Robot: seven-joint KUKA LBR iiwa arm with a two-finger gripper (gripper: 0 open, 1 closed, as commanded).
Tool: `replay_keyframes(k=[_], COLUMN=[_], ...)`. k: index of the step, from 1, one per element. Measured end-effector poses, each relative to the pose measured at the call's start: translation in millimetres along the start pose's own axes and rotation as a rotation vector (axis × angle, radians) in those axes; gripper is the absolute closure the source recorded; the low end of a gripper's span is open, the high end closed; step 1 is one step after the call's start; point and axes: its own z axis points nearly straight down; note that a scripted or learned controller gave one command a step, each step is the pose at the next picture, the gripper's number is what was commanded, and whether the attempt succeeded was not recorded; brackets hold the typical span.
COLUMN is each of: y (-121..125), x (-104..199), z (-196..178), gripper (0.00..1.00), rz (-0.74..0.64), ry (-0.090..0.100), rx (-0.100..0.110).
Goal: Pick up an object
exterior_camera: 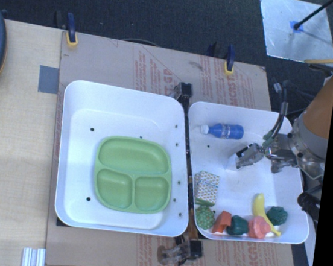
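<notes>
Along the near edge of the right bin (304,196) lies a crowded row: a green lump (205,216) at the near-left corner, then a red piece (223,222), a dark green piece (238,226), a pink piece (257,227), with a banana (259,206) leaning over it and another dark green lump (276,215) at the near-right. Just behind the first lump sits a small patterned pack (206,185) against the left wall. Any of these could serve as the object to pick; none is lifted yet.

Mid-bin, the gripper (250,156) hangs over bare floor, nothing between its fingers; whether they are spread or closed I cannot tell. Beyond it, near the far edge, a blue bottle (223,131) lies on its side.

The left bin (67,147) holds a green tray (132,174).

Risks, as I judge them: the near row is packed tight, so a descent there could wedge a finger onto a neighbour or shove pieces aside instead of closing round one. The bottle is round and could roll away from a pinch. A straight drop from here would likely close on nothing.
</notes>
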Motion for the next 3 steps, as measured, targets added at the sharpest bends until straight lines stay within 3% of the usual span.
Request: replay_keyframes(k=[1,2,3], y=[60.4,124.7,144.6], x=[-1.5,7.8,2.3], z=[124.0,135.1,134.7], gripper=[0.00,0.00,0.00], rz=[-0.002,0.000,-0.003], ry=[-0.006,-0.009,0.001], rx=[-0.018,-0.017,0.004])
